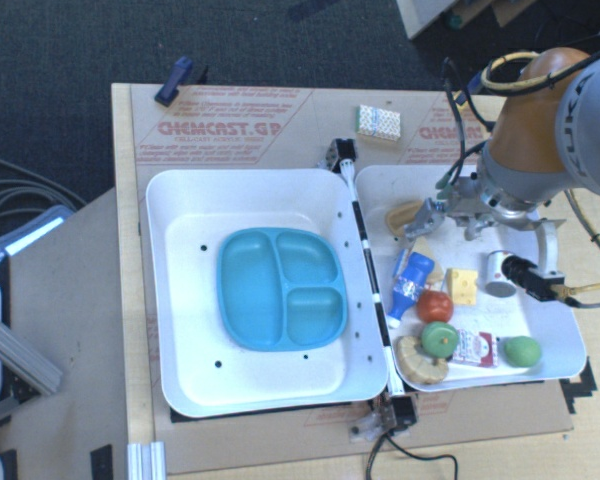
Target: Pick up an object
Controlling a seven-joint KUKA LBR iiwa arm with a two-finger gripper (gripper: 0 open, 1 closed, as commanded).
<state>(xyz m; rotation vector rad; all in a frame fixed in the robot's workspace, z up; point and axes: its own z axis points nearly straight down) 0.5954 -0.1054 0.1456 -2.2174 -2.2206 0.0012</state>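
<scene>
Hovering low over the far end of the right bin (570,353), my pincer (430,218) reaches toward that bin's left side, and I cannot tell from above how it is set or whether anything is in it. My grey arm (540,118), with its orange band, comes in from the right and hides the bin's upper right part.

Beneath everything lies the wooden bench (230,128), printed with red lettering. On it sit two shallow white bins side by side. The left bin (180,368) holds a blue plate (280,288) with three sections, lying flat near its middle.

The right bin carries the small things I could pick. A blue packet (411,280) lies tilted along its left wall, just below my pincer. A tan piece (404,214), partly hidden, sits right beside my pincer. A yellow block (463,286) lies near the bin's middle, with a red tomato (435,306) just below and left of it. A green apple (439,341) rests on a tan round bun (420,363) in the near left corner. A red and white packet (474,349) lies flat beside the apple, and a green lime (521,351) sits just right of it.

Outside the bins, a speckled little box (379,122) lies on the bench's far side and a blue clip (173,81) rests at its far left edge.
</scene>
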